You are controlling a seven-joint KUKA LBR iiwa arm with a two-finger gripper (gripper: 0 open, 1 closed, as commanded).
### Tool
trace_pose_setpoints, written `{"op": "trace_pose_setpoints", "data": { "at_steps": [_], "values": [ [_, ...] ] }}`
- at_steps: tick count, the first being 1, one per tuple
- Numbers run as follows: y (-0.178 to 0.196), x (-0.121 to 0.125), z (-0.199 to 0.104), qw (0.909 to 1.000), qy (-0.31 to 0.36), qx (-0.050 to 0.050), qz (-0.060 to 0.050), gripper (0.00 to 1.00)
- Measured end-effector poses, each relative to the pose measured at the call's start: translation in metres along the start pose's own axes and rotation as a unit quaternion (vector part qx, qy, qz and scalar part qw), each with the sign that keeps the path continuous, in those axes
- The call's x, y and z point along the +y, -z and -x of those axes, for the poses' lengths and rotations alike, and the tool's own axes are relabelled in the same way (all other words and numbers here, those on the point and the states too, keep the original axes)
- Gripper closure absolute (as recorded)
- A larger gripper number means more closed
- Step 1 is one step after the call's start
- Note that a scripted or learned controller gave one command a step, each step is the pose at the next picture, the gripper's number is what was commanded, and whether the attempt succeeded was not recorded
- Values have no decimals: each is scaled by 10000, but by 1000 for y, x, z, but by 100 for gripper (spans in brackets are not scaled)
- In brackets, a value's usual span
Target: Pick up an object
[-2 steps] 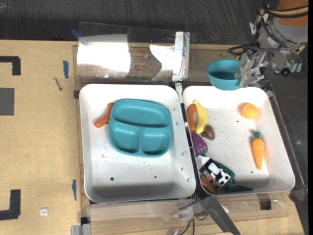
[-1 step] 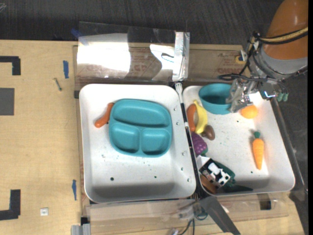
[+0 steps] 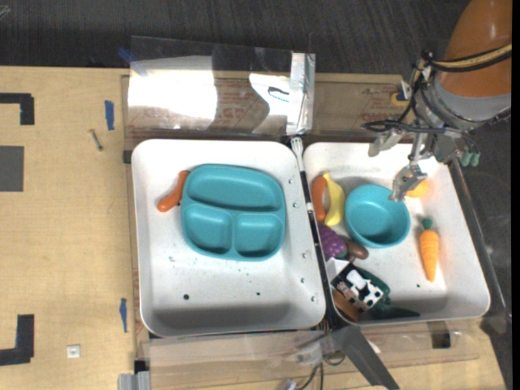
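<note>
End effector [image 3: 406, 179] hovers in right bin [image 3: 463, 295], approach step; can't tell its grip state. Teal bowl [image 3: 377, 215] just below-left, orange piece [image 3: 418, 188] right beside. Next: descend, close.

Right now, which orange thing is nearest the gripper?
The small orange piece beside the gripper, at the bowl's upper right. The carrot lies lower; the sausage is in the left bin.
</note>
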State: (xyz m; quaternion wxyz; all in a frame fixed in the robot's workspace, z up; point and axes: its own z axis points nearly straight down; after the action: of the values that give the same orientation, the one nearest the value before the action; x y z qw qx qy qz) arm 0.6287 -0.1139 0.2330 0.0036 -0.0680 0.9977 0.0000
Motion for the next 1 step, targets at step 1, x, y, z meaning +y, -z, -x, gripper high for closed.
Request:
{"op": "trace_pose_setpoints", "data": {
  "at_steps": [1],
  "values": [
    [-64,-19,-62,9996,-288,29,4,0]
  ]
}}
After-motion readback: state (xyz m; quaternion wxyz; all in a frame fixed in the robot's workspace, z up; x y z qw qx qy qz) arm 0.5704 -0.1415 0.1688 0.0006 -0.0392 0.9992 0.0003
